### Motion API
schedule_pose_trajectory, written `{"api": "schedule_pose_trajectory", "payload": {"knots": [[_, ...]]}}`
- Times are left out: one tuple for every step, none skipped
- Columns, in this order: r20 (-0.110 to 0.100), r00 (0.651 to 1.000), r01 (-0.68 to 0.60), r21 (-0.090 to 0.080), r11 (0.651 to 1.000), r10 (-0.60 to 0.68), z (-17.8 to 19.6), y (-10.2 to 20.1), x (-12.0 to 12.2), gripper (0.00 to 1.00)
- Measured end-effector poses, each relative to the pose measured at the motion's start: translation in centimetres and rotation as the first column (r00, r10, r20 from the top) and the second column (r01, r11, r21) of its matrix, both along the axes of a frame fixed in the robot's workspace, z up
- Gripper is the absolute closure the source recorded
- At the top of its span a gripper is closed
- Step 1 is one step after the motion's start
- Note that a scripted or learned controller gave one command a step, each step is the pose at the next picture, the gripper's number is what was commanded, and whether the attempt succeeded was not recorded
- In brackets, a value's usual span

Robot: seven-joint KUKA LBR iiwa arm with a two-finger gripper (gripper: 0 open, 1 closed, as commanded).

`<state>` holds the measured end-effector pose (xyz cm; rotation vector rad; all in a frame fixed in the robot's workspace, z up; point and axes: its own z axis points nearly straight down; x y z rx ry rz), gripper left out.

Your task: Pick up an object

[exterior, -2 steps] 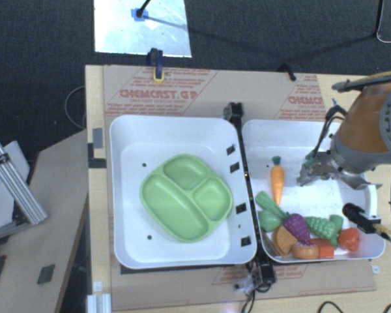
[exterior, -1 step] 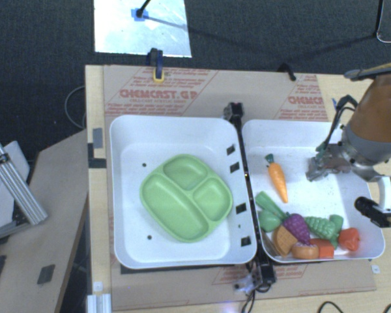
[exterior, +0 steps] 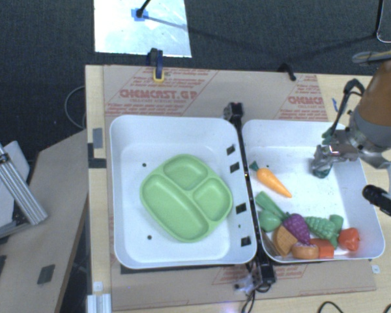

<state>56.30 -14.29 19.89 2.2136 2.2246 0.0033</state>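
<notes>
two white bins side by side on the bench. in the left bin [exterior: 127,155], a big green plate [exterior: 186,197] with three parts, sitting in the middle. in the right bin [exterior: 293,135], the grey arm [exterior: 378,119] with its orange band, reaching in from 3 o'clock. below the wrist, the claw [exterior: 321,167], low over bare white floor at about 2 o'clock in that bin; too small and blurry to tell its state. nothing seen inside it.

toys to pick, all well apart from the claw: an orange carrot [exterior: 274,182] near the middle of the bin, then a heap at 6 o'clock, with a green pepper [exterior: 268,215], purple grapes [exterior: 297,227], a bumpy green thing [exterior: 323,226], and a red tomato [exterior: 349,238].

could easily go wrong: closing right here would likely grab only air, with no toy under the claw. in the heap, toys touching each other, so could slip, roll away, or push a neighbor aside. near the bin wall, could bump the rim.
</notes>
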Motion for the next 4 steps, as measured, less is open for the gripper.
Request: {"api": "schedule_pose_trajectory", "payload": {"knots": [[-0.001,1.000,0.000,0.000,1.000,0.000,2.6,0.0,0.1,1.00],[-0.002,1.000,-0.002,0.001,1.000,0.002,3.7,5.1,0.0,1.00],[-0.002,1.000,-0.001,0.001,1.000,0.001,2.5,10.5,0.0,1.00],[-0.003,1.000,-0.003,0.002,1.000,0.003,1.8,15.3,-0.9,1.00]]}}
